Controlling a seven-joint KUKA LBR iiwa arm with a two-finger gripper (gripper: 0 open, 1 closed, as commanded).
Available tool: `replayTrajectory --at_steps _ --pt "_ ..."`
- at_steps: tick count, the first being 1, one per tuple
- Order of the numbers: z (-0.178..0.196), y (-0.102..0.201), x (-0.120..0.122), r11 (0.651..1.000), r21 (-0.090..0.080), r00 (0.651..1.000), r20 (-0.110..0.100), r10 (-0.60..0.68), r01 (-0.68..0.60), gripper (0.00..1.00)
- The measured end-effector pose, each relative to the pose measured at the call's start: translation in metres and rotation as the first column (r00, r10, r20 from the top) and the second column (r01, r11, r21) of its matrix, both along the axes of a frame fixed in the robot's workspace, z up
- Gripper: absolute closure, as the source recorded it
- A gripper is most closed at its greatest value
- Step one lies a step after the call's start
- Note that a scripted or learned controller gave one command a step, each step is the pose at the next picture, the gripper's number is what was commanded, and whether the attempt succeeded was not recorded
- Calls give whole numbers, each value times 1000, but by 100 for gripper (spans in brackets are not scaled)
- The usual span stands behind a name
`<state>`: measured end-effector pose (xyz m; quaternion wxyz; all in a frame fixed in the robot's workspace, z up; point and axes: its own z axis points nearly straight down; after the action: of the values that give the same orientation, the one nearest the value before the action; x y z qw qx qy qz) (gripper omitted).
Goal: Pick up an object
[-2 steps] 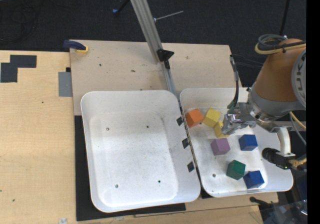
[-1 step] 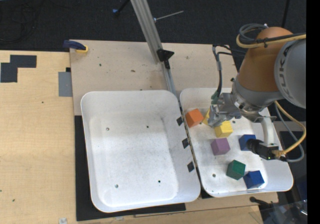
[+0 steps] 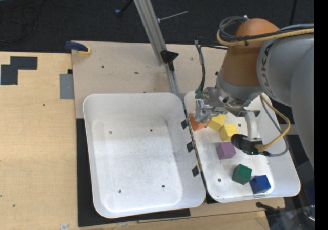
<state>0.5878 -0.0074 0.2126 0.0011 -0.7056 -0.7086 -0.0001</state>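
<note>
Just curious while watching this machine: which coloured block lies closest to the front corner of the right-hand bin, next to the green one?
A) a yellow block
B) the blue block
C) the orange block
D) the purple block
B: the blue block sits at the near end of the right bin, just beside the green block, while the purple block lies farther back.

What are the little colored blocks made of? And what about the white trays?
The purple block, green block and blue block look like foam or painted wood: matte, solid colors, no shine, slightly soft edges. I can't tell which. The left bin and right bin look like thin molded plastic: smooth white, rounded corners, a raised lip, and speckled scuff marks.
</note>
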Motion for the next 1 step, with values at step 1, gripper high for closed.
replayTrajectory --at_steps 1 --pt "15 47 17 1000 0 1000 1 0 0 100"
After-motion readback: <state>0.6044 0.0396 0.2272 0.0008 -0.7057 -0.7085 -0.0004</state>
